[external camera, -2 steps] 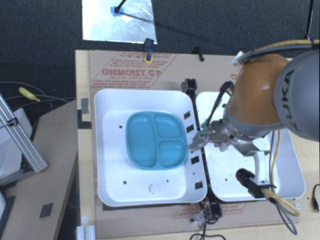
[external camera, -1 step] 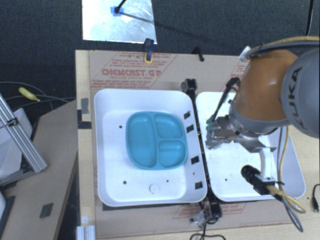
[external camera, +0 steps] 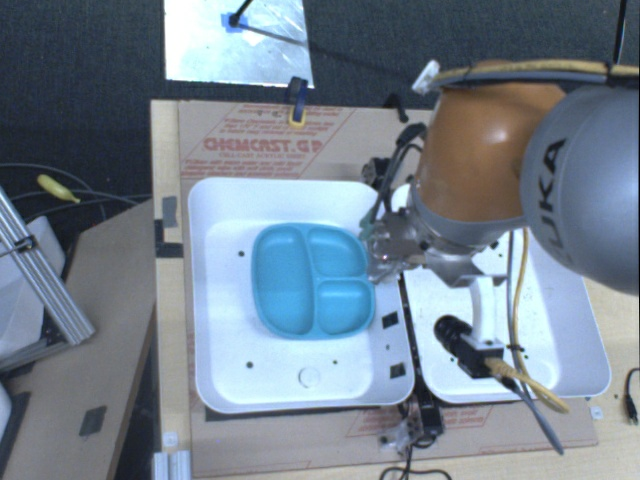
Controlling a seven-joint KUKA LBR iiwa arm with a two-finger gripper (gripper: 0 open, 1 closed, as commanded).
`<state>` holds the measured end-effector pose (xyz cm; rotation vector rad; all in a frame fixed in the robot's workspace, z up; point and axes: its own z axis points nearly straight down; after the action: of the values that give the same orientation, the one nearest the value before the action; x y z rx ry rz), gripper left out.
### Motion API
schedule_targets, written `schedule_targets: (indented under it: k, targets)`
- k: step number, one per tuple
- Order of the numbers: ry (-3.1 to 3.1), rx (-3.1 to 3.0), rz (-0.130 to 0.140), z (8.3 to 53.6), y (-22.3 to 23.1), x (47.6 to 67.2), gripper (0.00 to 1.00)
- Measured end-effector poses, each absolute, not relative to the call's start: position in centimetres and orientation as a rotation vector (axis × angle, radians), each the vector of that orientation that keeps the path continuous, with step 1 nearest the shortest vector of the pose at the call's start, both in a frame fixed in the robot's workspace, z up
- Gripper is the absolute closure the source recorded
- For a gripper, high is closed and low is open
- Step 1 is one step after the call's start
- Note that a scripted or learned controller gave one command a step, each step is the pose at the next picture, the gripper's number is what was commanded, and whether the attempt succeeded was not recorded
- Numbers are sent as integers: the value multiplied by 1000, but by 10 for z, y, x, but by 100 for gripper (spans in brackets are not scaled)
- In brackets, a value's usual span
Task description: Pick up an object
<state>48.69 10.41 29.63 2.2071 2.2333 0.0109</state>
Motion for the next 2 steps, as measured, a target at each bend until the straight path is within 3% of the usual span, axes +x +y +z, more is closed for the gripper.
schedule_targets:
  k: [1, 2]
  targets:
    - [2226, 2207, 24, 414, 136, 488, 100]
    - [2227, 2216, 2, 398, 149, 487, 100]
